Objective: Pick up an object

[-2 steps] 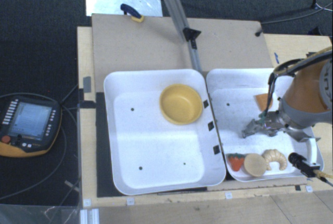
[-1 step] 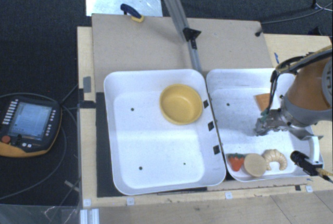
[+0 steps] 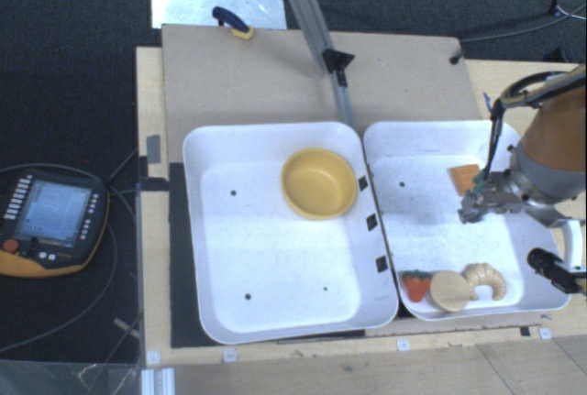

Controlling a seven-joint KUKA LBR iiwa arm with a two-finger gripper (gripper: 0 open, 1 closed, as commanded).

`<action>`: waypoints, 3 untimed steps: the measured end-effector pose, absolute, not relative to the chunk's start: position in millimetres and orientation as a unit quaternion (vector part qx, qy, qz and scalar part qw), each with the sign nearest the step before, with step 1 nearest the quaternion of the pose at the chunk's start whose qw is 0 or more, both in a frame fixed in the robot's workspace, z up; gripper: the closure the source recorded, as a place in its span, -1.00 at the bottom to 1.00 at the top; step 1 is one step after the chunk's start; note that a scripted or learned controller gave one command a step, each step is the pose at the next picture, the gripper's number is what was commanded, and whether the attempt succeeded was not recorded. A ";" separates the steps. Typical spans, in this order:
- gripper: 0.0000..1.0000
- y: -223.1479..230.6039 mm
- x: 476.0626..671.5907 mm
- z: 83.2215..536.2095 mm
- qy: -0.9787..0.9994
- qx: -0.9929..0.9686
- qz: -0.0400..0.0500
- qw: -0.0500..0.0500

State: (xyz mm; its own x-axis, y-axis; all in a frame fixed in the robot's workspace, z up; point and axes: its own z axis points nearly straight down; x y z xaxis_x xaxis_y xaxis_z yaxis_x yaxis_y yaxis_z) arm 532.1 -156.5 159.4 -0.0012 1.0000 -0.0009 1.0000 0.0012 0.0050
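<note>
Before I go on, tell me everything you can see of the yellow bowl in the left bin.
The yellow bowl is round, shallow and smooth, plastic by its look, with a slightly thick rim and a paler inside. It stands upright, mouth up, with nothing visible inside. It sits on the floor of the left bin, in the far right corner, close to the wall shared with the right bin. Nothing but the bin floor touches it; the gripper is over the right bin.

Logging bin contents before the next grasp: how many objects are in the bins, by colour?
Yellow: 1, bowl in left bin
Orange: 1, block in right bin
Red: 1, strawberry-like item
Beige: 2, disc and croissant
Total: 5
</note>
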 end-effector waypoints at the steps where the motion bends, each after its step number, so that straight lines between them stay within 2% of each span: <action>1: 1.00 -156.6 533.2 204.6 0.707 0.707 0.001 0.002; 2: 1.00 -102.3 536.0 218.6 0.709 0.705 0.001 0.001; 3: 1.00 -53.2 542.5 211.5 0.709 0.705 0.001 0.000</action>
State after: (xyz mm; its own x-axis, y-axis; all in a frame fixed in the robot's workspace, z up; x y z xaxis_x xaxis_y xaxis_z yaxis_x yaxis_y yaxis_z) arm 542.5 -53.2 211.5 -0.0049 1.0000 0.0011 1.0000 0.0049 0.0005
